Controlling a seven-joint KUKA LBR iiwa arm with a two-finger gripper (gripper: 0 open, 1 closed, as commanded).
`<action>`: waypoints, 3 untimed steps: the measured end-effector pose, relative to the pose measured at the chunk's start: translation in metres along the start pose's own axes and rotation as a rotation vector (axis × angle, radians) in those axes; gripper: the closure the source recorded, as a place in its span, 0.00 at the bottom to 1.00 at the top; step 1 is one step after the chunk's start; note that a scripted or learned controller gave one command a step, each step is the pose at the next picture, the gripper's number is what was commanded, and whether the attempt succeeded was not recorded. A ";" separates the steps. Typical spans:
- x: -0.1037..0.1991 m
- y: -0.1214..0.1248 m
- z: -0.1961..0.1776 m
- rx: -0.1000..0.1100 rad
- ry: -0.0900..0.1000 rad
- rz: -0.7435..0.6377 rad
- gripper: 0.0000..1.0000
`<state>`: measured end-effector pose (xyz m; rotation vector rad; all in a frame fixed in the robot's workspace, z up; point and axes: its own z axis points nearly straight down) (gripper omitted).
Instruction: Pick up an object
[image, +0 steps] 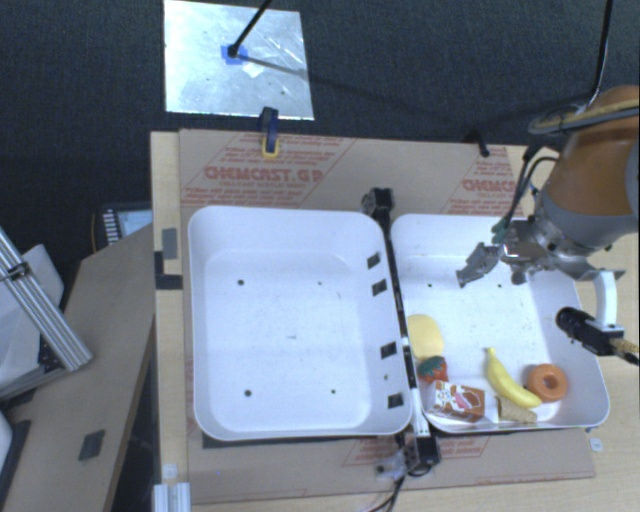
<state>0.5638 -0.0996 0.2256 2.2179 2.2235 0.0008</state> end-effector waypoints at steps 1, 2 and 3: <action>-0.001 0.046 0.136 0.006 0.001 -0.004 0.00; -0.003 0.047 0.118 -0.003 -0.001 -0.001 1.00; 0.017 0.094 0.127 -0.005 0.000 -0.005 1.00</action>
